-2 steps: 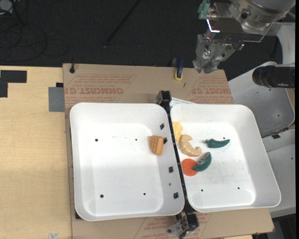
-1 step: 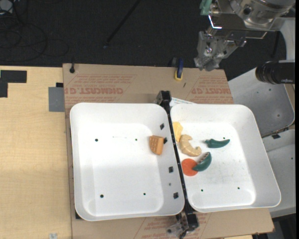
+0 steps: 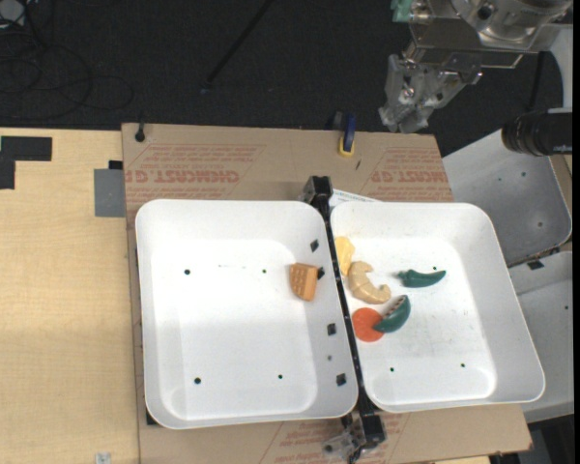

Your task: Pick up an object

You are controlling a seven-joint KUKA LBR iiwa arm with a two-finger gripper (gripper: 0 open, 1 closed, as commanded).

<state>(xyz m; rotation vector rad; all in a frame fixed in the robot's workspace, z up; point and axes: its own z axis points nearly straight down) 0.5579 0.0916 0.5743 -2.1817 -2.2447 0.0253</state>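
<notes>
Small orange wedge-shaped block [image 3: 304,281] sits alone in the left white bin [image 3: 222,356].
Other toys crowd the right white bin [image 3: 464,375]; pincer [image 3: 406,114] hangs high, grip unclear.

Both bins are plain white, the left bin [image 3: 232,375] dotted with small black marks, as is the right bin [image 3: 464,375]. At the left bin's three o'clock sits an orange-brown wedge [image 3: 304,281]. In the right bin: a pale yellow piece [image 3: 343,251], a tan curl [image 3: 367,283], a red disc [image 3: 367,326], and two dark teal pieces [image 3: 421,277].
</notes>
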